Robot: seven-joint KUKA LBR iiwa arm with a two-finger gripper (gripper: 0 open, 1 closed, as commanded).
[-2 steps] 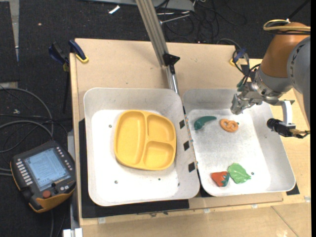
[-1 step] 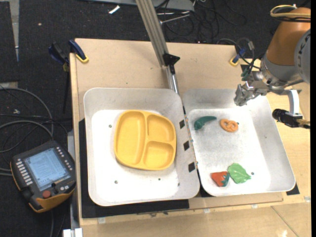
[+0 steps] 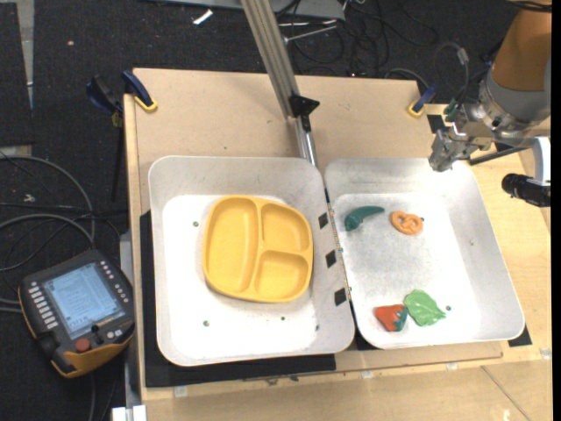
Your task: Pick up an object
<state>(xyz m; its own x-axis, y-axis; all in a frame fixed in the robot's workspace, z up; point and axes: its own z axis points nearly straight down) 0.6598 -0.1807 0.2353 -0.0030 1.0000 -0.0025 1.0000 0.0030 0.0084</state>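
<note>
Near edge: a handheld control pendant (image 3: 77, 310) lies off the bench at about 8 o'clock, its screen lit, cables trailing across the dark floor.

Right bin, near corner: a red piece (image 3: 387, 317) and a green leafy piece (image 3: 425, 309) sit touching at roughly 5 o'clock of the right bin (image 3: 491, 261).

Left bin: a yellow divided plate (image 3: 258, 248) rests near the middle of the left bin (image 3: 175, 235), three compartments bare — no candidate for a small two-finger grasp, by the look of it.

Right bin, far half: a dark green curved piece (image 3: 361, 217) lies at about 10 o'clock of that bin, with an orange ring-shaped piece (image 3: 407, 223) just beside it toward 12 o'clock, the two apart.

Gripper: the gripper (image 3: 443, 156) hangs over the bin's far rim at about 1 o'clock, nothing between its fingers; whether they stand apart or together cannot be told from this angle.

Arm: grey with an orange band (image 3: 526, 38), entering from 2 o'clock.

Step in hand: judged to be the approach — no object chosen or touched yet.

Next move: likely a short travel inward and a descent; the orange piece is nearest, and it lies clear of its neighbours, which should ease a clean closure.
</note>
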